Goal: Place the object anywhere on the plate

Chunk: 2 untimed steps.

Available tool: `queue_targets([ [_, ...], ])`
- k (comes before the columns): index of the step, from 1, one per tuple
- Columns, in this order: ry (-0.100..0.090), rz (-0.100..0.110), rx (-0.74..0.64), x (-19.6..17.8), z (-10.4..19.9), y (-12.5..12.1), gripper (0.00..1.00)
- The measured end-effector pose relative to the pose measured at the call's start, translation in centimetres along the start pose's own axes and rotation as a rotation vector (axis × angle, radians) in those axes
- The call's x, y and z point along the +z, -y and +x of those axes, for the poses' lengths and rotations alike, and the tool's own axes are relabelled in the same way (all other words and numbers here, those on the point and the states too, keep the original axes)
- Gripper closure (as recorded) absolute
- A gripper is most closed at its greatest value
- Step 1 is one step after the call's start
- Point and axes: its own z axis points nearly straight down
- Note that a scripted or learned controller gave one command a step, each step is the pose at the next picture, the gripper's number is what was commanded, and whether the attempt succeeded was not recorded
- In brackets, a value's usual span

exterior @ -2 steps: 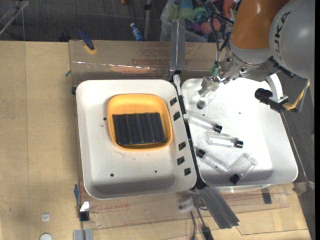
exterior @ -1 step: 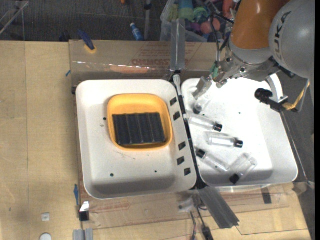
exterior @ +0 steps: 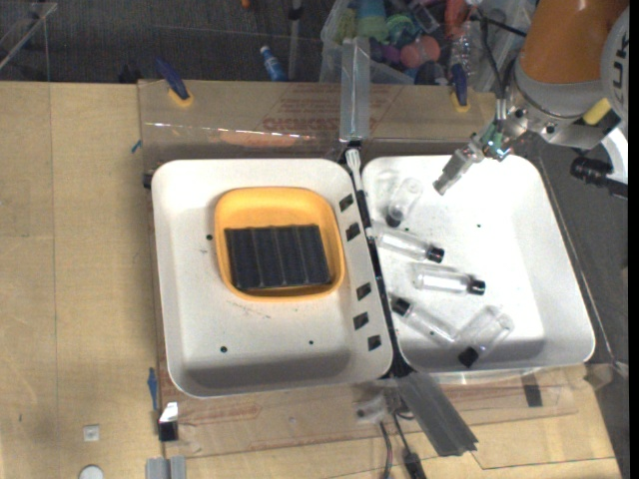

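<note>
On the wooden worktop (exterior: 70,267), the left white bin (exterior: 180,347) holds an orange squarish plate (exterior: 275,205) with a dark ribbed insert (exterior: 277,255) lying on it. A row of black clips runs down the divider (exterior: 359,257) between the bins. The right bin (exterior: 539,267) carries several clear plastic tubes with black caps: one (exterior: 409,248) near the divider, one (exterior: 449,283) mid-bin, another (exterior: 429,321) lower down, all lying flat and near-transparent against the white. The claw (exterior: 449,176) hangs over the right bin's upper part, touching nothing; whether it is apart or together I cannot tell.
</note>
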Motion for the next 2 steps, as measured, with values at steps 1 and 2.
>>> queue_targets([
  [1,-0.003,0.002,-0.179,3.8,-5.9,4.3,0.0],
  [2,-0.003,0.0,-0.534,4.9,-9.5,9.1,0.0],
])
